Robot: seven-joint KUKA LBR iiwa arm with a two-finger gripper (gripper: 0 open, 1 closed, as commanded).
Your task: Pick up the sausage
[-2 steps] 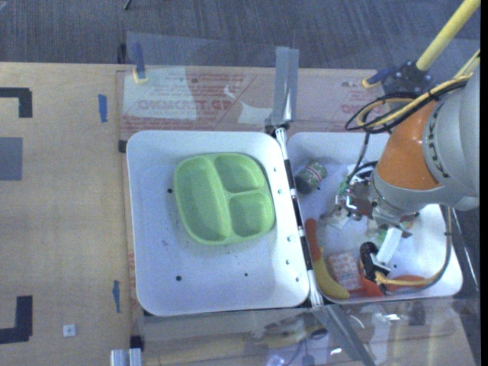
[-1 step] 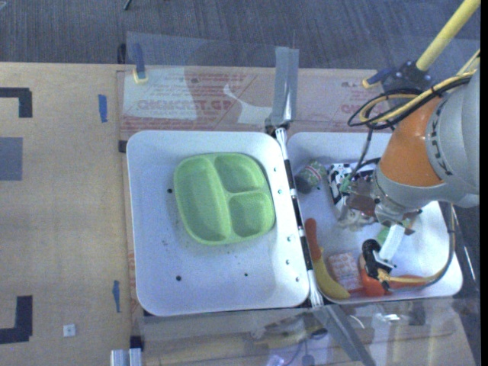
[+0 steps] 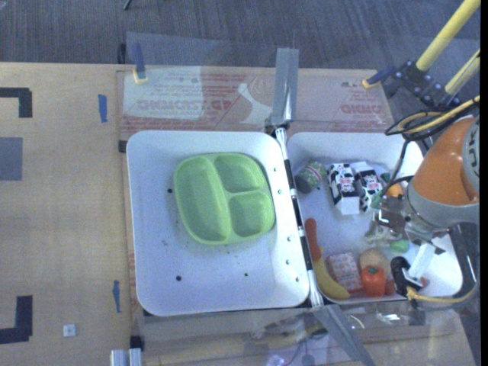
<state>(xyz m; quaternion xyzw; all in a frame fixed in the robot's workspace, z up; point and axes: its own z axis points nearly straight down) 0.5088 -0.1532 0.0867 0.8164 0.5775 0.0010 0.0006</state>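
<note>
The sausage (image 3: 311,239) is a thin red-brown stick lying lengthwise against the left wall of the right bin (image 3: 335,145). Just below it is a banana (image 3: 329,280). My gripper (image 3: 390,226) hangs low over the right side of that bin, well to the right of the sausage and apart from it. The grey arm with its orange band (image 3: 450,175) comes in from the right above it. Nothing shows as held.
The right bin also holds a cow-patterned carton (image 3: 354,185), a green-grey can (image 3: 309,177), a pink block (image 3: 345,268), a tan lump (image 3: 372,259), a red vegetable (image 3: 374,281) and a small green item (image 3: 399,244). The left bin (image 3: 152,265) bears a green divided plate (image 3: 223,197).
</note>
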